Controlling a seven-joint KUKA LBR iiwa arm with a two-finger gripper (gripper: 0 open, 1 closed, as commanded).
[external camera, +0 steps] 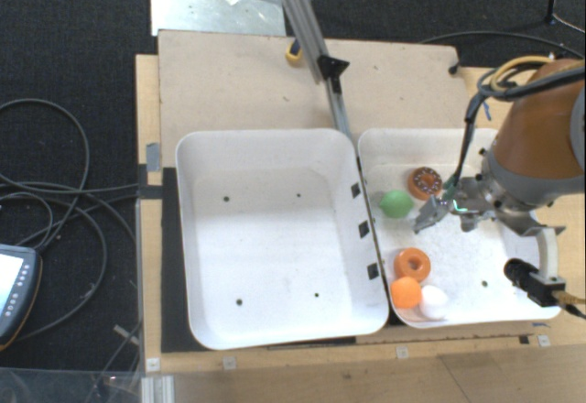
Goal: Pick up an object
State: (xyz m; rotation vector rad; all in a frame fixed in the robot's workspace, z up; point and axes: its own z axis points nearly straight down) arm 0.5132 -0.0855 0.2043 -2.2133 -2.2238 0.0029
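Note:
The right bin (476, 143) holds several small objects. A green ball (396, 203) lies near its left wall, with a brown sprinkled donut (426, 181) just right of it. Toward the front sit an orange ring (413, 263), an orange ball (406, 292) and a white ball (433, 301). My gripper (438, 212) hangs over the middle of this bin, a little right of the green ball and below the donut. Its fingers are spread, with nothing between them.
The left bin (192, 209) lies beside the right one, a black-clipped divider edge between them. A grey pole (307, 21) slants down from the back to the bins' junction. Cables trail on the floor at the left.

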